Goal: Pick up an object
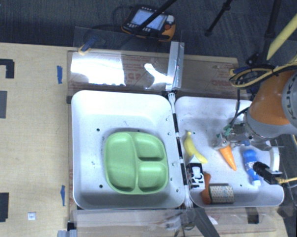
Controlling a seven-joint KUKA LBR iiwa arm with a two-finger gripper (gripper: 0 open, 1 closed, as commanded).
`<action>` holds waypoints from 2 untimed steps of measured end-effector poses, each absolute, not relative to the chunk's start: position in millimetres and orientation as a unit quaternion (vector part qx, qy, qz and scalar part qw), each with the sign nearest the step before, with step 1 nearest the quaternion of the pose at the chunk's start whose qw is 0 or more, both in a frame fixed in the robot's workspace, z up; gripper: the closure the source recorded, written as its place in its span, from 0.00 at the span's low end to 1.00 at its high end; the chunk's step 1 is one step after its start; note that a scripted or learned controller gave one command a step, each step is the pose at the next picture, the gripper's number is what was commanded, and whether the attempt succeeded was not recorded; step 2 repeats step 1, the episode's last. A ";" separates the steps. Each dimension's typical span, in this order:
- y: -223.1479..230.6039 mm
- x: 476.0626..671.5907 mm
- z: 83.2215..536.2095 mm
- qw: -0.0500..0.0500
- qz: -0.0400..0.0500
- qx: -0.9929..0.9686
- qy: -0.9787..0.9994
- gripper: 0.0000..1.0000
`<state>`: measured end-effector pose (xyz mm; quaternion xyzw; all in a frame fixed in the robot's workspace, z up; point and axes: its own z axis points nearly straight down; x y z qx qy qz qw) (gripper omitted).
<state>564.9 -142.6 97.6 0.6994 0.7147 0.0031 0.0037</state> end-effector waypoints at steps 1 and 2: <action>-31.6 555.3 184.1 0.000 0.000 0.752 0.659 1.00; -31.6 555.3 184.1 0.000 0.000 0.752 0.659 1.00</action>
